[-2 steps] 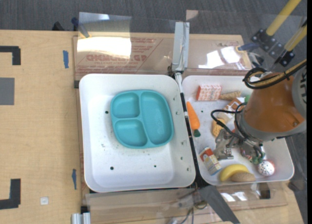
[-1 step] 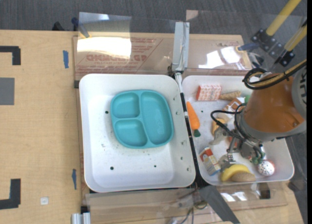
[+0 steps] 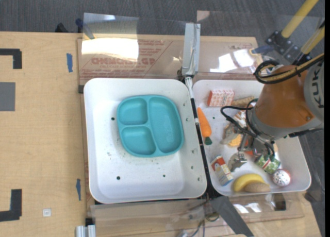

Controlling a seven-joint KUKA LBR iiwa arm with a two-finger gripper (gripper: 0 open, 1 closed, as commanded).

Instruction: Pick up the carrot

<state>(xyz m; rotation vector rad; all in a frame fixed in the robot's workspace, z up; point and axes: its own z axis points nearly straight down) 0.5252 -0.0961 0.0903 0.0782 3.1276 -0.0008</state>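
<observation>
My jaws (image 3: 238,159) hang low over the right bin (image 3: 301,164) amid toy food; I cannot tell their spread. The carrot (image 3: 204,123) lies untouched along that bin's left wall.

Orange carrot (image 3: 204,122) with what looks like a green tip, teal plate (image 3: 150,125), yellow banana (image 3: 249,182), white bins (image 3: 98,128).

My gripper (image 3: 238,159) hangs over the crowded right bin (image 3: 301,171). The carrot (image 3: 204,123) lies against the bin's left wall; bare floor beside it gives me room. The banana (image 3: 249,182) and red-white box (image 3: 220,97) stand clear of it.
</observation>
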